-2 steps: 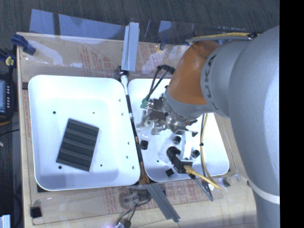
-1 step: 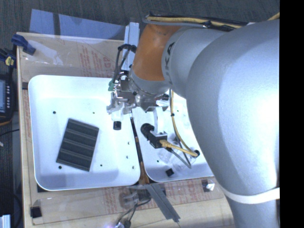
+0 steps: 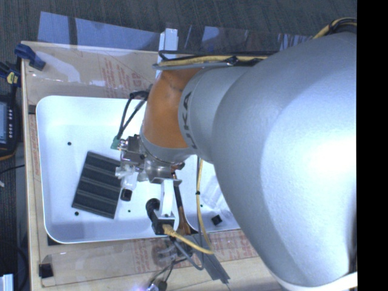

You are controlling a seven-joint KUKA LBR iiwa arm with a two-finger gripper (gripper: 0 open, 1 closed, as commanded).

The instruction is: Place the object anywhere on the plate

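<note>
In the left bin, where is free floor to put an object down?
The left bin has bare white floor along its upper wall and left wall, above and left of the dark ribbed plate. It is crowded on the plate's right side, where the gripper hangs.

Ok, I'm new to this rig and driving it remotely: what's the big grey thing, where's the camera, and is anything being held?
The camera sits above the bench, looking down at a slant. The big grey shape is the robot arm, reaching in from the right; its orange band sits just above the wrist. The gripper hangs over the left white bin, beside a dark ribbed plate lying flat in it. I cannot see anything between the fingers, so I can't say it holds something.
</note>
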